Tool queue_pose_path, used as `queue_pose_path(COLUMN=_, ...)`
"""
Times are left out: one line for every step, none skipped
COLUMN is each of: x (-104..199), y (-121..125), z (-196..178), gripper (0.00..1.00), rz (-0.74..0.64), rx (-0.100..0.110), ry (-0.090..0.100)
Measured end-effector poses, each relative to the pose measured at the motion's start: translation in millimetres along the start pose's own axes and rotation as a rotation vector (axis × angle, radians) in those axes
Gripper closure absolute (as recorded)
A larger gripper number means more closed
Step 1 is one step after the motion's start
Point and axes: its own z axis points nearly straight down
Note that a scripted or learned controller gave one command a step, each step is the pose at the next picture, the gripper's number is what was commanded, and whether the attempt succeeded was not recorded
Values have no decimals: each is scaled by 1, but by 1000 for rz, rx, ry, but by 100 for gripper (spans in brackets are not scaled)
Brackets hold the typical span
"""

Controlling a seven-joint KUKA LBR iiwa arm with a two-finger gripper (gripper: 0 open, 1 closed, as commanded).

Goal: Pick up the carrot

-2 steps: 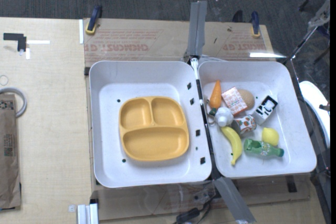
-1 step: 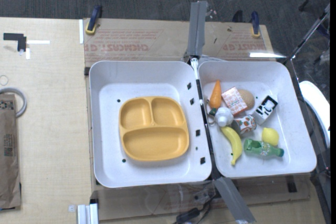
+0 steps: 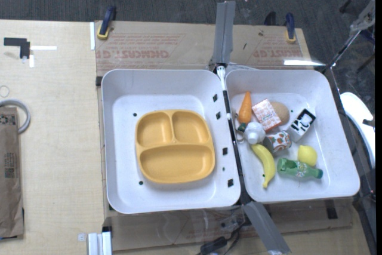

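The carrot (image 3: pixel 245 107) is orange and tapered, lying nearly upright along the left wall of the right bin (image 3: pixel 334 128), its tip toward the back. Its lower end meets a small green piece and a white ball (image 3: pixel 255 134). A red-and-white packet (image 3: pixel 266 114) lies just right of it.
The right bin also holds a tan roll (image 3: pixel 279 109), a black-and-white box (image 3: pixel 302 121), a small can (image 3: pixel 280 141), a banana (image 3: pixel 265 163), a lemon (image 3: pixel 307 154) and a green bottle (image 3: pixel 298 169). A yellow divided plate (image 3: pixel 175 146) sits in the left bin (image 3: pixel 119 128).
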Motion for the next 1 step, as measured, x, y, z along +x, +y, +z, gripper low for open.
queue_pose_path(x=49, y=46, z=-1, gripper=0, rz=-95, rx=0, ry=1)
